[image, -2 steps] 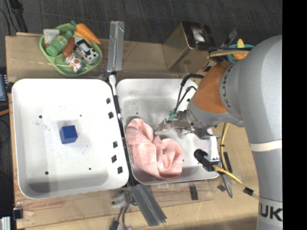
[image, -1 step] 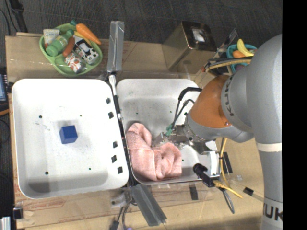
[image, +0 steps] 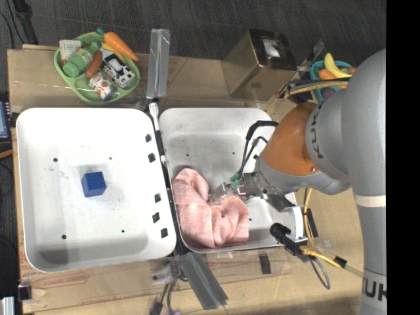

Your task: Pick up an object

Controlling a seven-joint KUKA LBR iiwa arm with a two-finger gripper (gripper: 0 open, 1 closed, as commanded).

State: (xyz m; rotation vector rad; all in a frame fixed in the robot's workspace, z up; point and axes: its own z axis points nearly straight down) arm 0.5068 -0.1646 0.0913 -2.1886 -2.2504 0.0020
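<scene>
The claw sits low in the right bin, at the upper edge of a crumpled pink cloth; whether it is spread or closed, I cannot tell, since the wrist hides much of it. The cloth lies in that bin's lower left part. The left bin holds a blue cube. A green bowl of toy food rests on the worktop above.
</scene>
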